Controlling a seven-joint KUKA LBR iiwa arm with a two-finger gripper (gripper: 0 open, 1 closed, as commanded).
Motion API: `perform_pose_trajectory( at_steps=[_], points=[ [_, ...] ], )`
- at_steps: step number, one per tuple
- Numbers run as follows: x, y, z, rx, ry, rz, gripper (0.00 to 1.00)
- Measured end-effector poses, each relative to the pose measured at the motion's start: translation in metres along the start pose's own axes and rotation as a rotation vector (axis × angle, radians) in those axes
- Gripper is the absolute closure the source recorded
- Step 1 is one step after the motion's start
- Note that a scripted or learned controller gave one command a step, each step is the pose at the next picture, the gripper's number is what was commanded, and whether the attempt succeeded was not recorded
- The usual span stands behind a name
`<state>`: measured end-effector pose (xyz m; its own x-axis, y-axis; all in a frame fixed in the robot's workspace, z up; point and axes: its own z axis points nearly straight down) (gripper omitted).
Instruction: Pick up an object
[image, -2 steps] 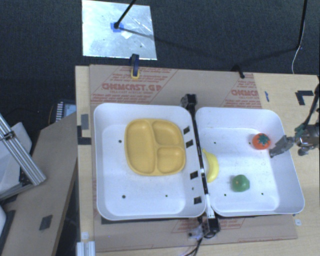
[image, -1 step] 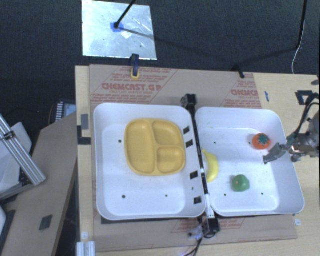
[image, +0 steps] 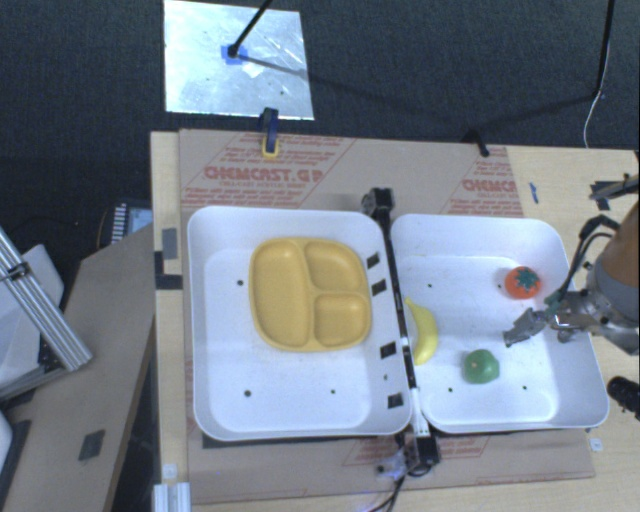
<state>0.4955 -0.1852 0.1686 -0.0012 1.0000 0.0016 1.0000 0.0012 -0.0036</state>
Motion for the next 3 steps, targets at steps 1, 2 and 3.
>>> perform_pose_trajectory(
  at_steps=[1, 2, 3],
  points=[
    [0.003, -0.001, 0.063, -0.001, 0.0, 0.001, 0.0],
    [0.002, 0.0, 0.049, -0.005, -0.002, 0.002, 1.0],
    [-0.007, 0.001, -0.01, -0.01, -0.004, -0.002, 1.0]
  ],
)
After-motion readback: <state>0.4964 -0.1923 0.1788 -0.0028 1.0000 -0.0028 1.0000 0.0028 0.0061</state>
